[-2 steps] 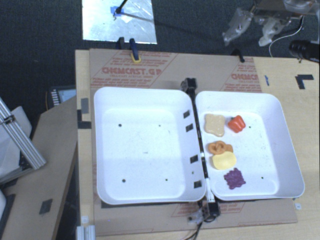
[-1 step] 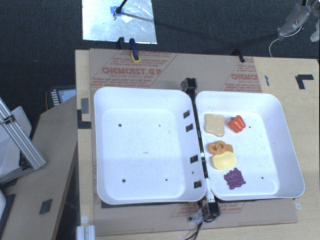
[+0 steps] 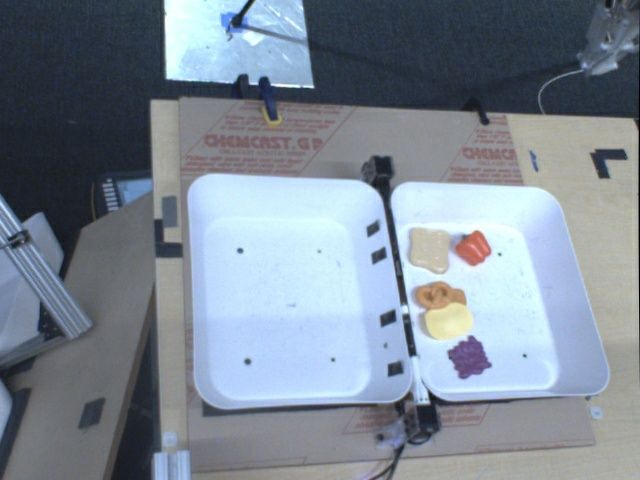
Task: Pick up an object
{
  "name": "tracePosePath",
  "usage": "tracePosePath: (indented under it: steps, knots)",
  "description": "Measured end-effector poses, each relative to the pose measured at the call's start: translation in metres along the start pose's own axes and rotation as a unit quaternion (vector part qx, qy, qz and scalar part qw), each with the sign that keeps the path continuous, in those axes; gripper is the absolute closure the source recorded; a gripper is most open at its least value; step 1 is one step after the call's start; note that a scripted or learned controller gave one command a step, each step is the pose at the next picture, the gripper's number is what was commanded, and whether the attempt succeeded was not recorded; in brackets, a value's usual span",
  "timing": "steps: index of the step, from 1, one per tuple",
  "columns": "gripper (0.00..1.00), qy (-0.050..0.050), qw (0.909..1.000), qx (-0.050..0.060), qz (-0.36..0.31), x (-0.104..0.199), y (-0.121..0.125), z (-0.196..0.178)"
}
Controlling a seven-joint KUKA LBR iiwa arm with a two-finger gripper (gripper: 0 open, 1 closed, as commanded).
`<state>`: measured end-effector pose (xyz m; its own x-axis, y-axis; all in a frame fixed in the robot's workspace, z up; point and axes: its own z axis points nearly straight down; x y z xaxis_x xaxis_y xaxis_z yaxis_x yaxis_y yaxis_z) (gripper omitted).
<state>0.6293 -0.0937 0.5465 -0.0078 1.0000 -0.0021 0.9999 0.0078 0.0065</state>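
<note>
The gripper (image 3: 608, 36) appears as a pale, blurred shape at the far right corner, well above and beyond the bench, with a thin white cable (image 3: 556, 80) looping down from it. It is too blurred to tell whether the pincer is spread or pressed together, and nothing can be seen in its grasp.

All the objects lie in the right bin (image 3: 566, 230), towards its left side and well apart from the gripper, nearer and to its left. A beige slab (image 3: 430, 250) and a red-orange piece (image 3: 474, 247) sit side by side at the far end of the group. Nearer than these come an orange twisted piece (image 3: 438, 294) and a yellow lump (image 3: 448, 321) touching it. Nearest of all is a purple cluster (image 3: 468, 356).

The left bin (image 3: 205, 268) adjoins the right one along a dark seam with clips. Both rest on a tan board (image 3: 260, 140) printed with red lettering, held at its far edge by a blue and yellow clamp (image 3: 268, 103). Beyond it, a crinkled silver sheet (image 3: 238, 28) lies on dark flooring. A metal rail (image 3: 35, 278) slants at the left edge.
</note>
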Motion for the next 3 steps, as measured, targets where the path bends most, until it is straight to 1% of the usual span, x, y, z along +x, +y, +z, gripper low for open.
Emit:
tracePosePath:
  steps: [1,2,3]
  knots:
    - [1.0,0.002,1.0,0.003,-0.002,0.092,-0.017,0.012]
    - [1.0,0.002,0.9999,0.011,-0.002,0.18,-0.067,0.175]
    - [1.0,0.002,1.0,0.002,0.0,0.224,-0.112,0.141]
